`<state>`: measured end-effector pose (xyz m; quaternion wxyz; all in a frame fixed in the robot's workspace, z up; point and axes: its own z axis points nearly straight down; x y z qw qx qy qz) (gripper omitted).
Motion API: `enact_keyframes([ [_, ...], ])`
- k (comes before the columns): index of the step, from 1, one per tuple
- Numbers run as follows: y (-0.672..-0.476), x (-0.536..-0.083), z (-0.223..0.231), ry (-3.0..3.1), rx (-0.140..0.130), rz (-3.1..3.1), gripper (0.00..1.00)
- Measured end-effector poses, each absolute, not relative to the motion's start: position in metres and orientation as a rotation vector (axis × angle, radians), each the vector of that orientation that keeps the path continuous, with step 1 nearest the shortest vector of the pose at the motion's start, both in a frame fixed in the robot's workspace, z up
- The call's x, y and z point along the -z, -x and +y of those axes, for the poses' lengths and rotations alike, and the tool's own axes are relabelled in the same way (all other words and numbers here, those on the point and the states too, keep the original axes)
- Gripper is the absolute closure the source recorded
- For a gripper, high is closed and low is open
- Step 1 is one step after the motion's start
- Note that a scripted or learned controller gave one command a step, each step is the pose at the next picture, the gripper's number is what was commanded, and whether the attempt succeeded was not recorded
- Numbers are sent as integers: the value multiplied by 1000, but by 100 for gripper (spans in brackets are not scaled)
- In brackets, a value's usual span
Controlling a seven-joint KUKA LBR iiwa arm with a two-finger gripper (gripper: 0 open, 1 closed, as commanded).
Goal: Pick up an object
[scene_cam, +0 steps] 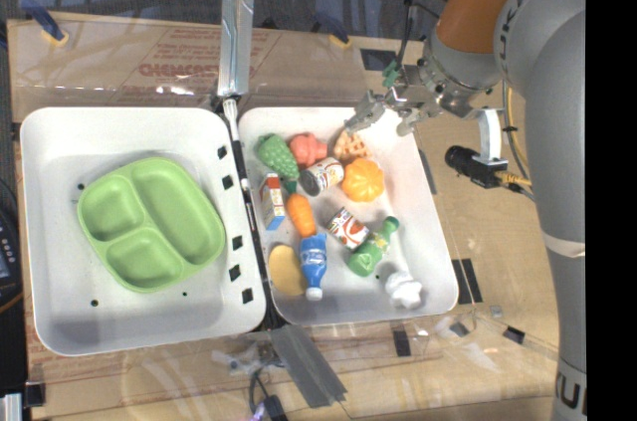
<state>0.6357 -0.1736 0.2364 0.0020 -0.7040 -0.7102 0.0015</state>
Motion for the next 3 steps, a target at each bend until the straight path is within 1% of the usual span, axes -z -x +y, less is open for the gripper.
enact_keyframes([
  [1,-622,-91,-159,2191,-2,-2248,0],
  [2,-557,-92,-128,2271,-4,-2167,0],
  [3,-504,-93,-102,2341,-6,-2105,0],
])
